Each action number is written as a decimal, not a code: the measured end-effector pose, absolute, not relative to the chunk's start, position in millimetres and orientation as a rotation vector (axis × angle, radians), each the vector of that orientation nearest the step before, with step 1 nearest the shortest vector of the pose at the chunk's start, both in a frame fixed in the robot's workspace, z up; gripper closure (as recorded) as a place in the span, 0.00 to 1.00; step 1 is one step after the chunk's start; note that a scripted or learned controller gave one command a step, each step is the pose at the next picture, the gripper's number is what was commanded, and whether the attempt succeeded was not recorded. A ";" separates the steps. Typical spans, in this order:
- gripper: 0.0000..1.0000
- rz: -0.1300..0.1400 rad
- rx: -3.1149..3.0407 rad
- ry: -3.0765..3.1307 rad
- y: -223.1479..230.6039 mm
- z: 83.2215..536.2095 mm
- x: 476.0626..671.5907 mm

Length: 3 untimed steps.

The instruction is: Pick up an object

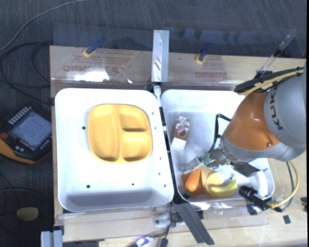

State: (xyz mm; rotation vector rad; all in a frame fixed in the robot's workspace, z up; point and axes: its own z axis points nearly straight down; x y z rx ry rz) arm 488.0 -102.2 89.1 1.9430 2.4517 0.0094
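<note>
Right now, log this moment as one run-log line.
arm over right bin | gripper above carrot, banana | yellow tray in left bin

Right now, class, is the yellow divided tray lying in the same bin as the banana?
No. The yellow divided tray lies in the left bin, while the banana lies in the right bin, beside the carrot.

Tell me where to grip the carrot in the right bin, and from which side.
Grip the carrot across its middle, coming straight down from above. It lies in the near-left corner of the right bin, beside the bin wall, with the banana close on its right, so a side approach looks blocked; fingers should probably straddle its narrow width.
</note>
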 end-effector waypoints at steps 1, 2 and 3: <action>0.00 -0.002 1.950 2.465 -108.0 99.2 548.1; 0.00 -0.005 2.129 2.314 -79.9 182.6 483.0; 0.00 0.007 1.786 2.574 -102.1 92.4 486.8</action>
